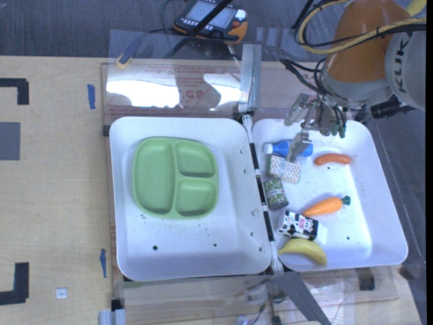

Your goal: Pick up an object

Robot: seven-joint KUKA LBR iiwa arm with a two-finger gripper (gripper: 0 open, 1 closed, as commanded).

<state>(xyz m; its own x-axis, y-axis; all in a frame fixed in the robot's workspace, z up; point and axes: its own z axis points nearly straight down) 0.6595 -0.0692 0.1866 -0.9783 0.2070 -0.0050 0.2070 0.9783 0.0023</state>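
The right bin [379, 202] holds several small items. A blue bottle [302, 149] with a white cap lies near the bin's top left. An orange-red sausage [333, 159] lies to its right. Below them are a patterned packet [287, 171], a dark green can [275, 191], an orange carrot [323, 206], a black-and-white box [298, 225] and a yellow banana [304, 250]. My gripper [308, 133] hangs over the top of the right bin, just above the blue bottle and partly covering it. Nothing is visibly lifted.
The left bin [135, 249] holds a green divided plate [176, 177]. A metal divider [257, 175] runs between the bins. The orange-banded arm [362, 39] with its cables fills the upper right. A handheld device [206, 15] lies beyond the bins.
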